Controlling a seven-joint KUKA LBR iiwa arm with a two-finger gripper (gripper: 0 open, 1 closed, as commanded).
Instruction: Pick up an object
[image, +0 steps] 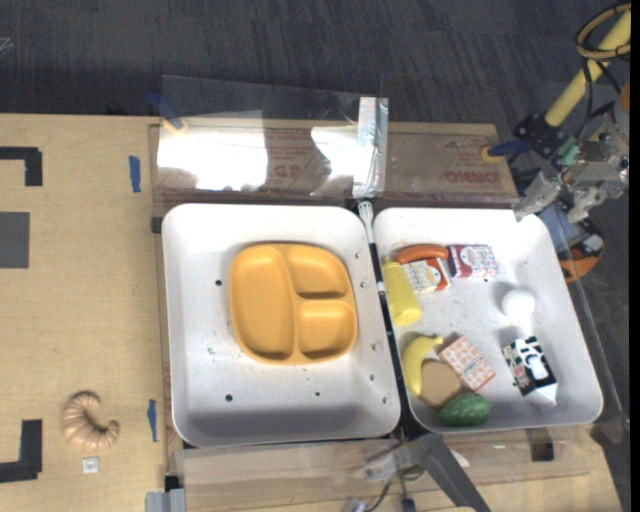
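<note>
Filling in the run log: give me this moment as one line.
arm: at right bin's far corner | left bin: yellow tray | right bin: banana, other items | nothing picked

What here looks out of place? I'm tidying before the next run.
One thing: a tan croissant-like toy lies on the bench, left of both bins. The other small items are piled in the right bin, while the left bin holds a yellow divided plate.

Yellow tray (293, 301) in left bin (190, 330)
</note>
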